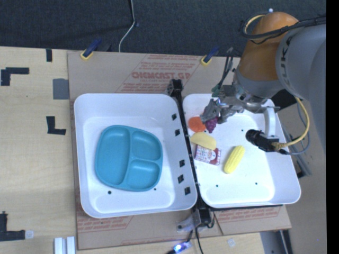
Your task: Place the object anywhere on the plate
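The blue plate, moulded into three compartments, lies flat in the left white bin. Every other thing is placed here against that plate.

To the plate's right, across the divider where the two bin rims meet, sits the right white bin. A small cluster of things lies in it, close to its near-plate wall. Nearest the plate's level is a pale yellow rounded piece, with a red-and-white packet touching it just below. Farther right of the plate, apart from the packet, lies a yellow corn cob, tilted. Above the yellow piece — up and to the right of the plate — are an orange object and a dark purple object, side by side and touching.

The claw hangs right over that purple object, well to the right of the plate and above its top edge in the view. Its fingers are too blurred and dark against the purple piece to read — I cannot tell whether the claw is released or clenched, nor whether the purple object is between the fingers. The grey arm with its orange band reaches in from farther right.

Nothing lies on the plate; the bins rest on a brown cardboard sheet on the pale wood counter.
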Controlling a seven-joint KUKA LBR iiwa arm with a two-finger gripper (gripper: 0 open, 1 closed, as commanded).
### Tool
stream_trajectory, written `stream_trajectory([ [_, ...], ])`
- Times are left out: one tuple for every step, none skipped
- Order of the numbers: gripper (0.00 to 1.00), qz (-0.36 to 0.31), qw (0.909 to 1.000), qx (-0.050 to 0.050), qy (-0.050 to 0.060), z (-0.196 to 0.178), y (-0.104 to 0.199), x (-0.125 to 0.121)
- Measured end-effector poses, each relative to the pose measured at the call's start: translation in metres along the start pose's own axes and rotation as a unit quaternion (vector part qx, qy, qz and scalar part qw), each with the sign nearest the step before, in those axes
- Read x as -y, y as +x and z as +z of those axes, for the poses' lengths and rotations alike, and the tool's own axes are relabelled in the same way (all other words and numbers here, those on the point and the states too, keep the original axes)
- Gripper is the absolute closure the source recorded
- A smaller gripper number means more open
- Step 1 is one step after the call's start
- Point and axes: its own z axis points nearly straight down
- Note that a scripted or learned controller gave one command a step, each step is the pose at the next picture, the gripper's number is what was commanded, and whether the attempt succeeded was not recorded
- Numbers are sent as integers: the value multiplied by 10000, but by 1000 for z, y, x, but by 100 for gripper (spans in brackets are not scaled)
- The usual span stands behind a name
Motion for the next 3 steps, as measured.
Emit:
stream_trajectory([
  [100,4,10000,5,12,10,53,10],
  [100,0,10000,4,4,-3,104,23],
  [100,-3,10000,6,5,4,156,17],
])
